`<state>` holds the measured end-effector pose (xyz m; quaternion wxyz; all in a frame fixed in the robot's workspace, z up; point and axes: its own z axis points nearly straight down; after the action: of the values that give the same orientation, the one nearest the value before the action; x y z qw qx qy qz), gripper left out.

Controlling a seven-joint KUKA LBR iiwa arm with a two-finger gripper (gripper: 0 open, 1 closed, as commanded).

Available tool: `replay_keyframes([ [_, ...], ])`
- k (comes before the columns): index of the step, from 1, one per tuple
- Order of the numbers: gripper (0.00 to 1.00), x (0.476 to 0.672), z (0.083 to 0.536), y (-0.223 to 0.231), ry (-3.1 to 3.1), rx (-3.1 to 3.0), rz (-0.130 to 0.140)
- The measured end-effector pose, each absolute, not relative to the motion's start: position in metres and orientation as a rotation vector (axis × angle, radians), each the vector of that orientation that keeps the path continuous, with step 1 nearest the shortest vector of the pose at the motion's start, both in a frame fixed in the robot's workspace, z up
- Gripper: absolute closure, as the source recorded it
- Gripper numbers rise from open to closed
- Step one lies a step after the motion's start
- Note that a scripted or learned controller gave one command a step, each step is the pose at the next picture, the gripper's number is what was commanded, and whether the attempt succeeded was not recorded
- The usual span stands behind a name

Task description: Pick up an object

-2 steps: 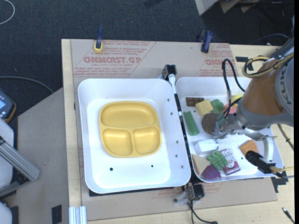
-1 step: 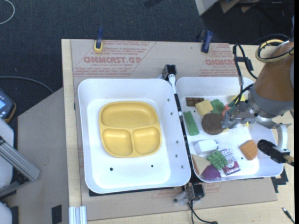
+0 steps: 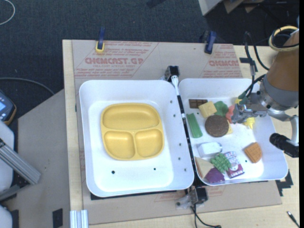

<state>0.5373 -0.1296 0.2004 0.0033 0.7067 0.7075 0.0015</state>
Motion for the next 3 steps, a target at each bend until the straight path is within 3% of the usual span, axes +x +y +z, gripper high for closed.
replay_keyframes([
  [1, 1.0, 0.539, 0.227, -0.13, 2.219, 2.216, 0.004],
  [2, 1.0, 0.511, 0.233, -0.086, 2.228, 2.221, -0.001],
  [3, 1.0, 0.49, 0.229, -0.074, 2.225, 2.224, -0.003],
])
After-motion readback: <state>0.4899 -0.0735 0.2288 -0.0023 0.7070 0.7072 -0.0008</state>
